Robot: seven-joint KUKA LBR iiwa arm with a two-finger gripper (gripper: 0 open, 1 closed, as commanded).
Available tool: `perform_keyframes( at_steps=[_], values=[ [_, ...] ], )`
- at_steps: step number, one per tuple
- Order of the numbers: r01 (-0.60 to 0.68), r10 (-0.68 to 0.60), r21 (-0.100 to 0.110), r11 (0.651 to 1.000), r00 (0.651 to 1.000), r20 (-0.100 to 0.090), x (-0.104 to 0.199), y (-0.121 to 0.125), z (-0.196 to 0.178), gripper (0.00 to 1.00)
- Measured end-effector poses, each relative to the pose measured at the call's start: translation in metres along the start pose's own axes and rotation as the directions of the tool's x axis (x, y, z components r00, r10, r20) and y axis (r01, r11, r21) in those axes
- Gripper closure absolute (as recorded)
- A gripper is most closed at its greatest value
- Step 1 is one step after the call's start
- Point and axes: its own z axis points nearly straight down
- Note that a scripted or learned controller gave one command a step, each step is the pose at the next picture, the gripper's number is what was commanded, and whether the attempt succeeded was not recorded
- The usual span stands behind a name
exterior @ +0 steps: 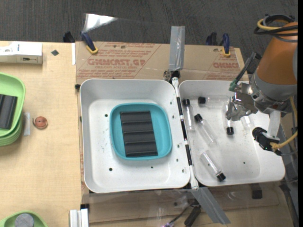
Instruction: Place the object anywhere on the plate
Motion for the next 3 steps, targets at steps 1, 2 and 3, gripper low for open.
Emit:
perform_keyframes(
  at_steps=[1, 2, 3],
  values=[
    [0.127, -0.127, 0.001, 0.992, 0.992, 0.000, 0.028, -0.032, 0.031, 1.00],
    [0.224, -0.224, 0.001, 0.975, 0.975, 0.000, 0.072, -0.070, 0.031, 1.00],
    [0.263, -0.263, -0.001, 0.965, 0.965, 0.001, 0.134, -0.106, 0.002, 1.00]
  ],
)
